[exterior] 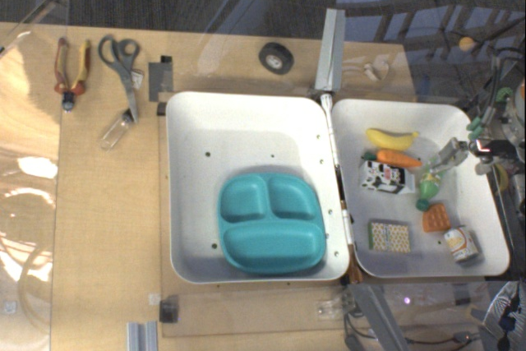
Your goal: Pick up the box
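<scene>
A small black-and-white box lies flat in the right bin, just below an orange carrot and a yellow banana. A second flat box with a tan speckled pattern rests near that bin's front wall. My gripper reaches in from the right edge and hangs over the bin's right half, above a green toy. It is to the right of the black-and-white box and apart from it. Nothing shows in its grasp.
An orange piece and a small can lie at the right bin's front right. The left bin holds a teal divided plate. Scissors, pliers and a tape roll lie on the bench behind.
</scene>
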Motion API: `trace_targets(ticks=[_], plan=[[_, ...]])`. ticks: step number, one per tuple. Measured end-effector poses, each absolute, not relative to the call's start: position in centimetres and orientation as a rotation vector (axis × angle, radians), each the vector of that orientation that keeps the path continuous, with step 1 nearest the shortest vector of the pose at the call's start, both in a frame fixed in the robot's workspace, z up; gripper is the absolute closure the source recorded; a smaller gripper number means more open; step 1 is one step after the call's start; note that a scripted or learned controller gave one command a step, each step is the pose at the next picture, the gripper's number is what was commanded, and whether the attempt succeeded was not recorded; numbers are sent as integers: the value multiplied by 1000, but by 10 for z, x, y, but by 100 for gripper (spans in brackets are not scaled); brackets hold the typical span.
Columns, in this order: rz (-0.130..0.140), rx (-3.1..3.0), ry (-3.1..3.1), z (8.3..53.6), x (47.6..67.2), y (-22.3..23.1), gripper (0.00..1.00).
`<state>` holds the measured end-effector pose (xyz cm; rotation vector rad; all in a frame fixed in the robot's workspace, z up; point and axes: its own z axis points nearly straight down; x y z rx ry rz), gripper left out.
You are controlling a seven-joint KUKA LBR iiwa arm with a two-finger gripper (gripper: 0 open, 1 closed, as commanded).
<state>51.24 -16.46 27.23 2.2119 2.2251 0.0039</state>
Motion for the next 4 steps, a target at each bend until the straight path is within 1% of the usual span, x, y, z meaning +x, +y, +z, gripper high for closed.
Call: trace_targets(ticks=[1,2,3,4], plan=[[3,2223,2215,183,492,-134,0],[3,2192,2249,99,488,-88,0],[9,2186,2249,110,490,-88,100],[6,1883,2504,248,489,-137,100]])
